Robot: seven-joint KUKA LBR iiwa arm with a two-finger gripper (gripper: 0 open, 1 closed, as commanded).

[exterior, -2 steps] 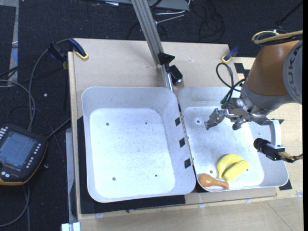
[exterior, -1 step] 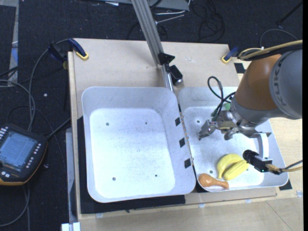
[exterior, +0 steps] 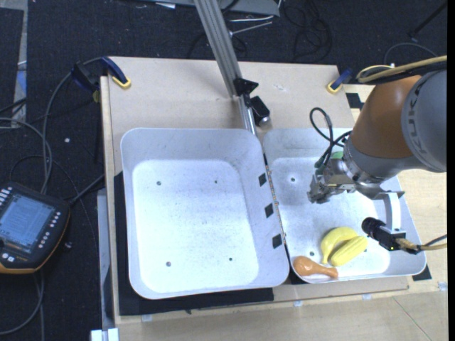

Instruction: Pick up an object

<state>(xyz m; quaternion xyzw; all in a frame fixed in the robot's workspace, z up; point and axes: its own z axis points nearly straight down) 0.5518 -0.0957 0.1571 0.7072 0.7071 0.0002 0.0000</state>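
Yellow banana (exterior: 343, 246) (perhaps plastic) beside orange spoon (exterior: 315, 267)

No legible text anywhere — the pendant screen (exterior: 21, 222) too blurred to read.

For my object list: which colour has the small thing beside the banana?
Orange-tan thing, beside the yellow banana, in the camera view.

White bins (exterior: 192, 155) (finely speckled) hold yellow bananas (exterior: 343, 246) and an orange-tan spoon (exterior: 314, 266).
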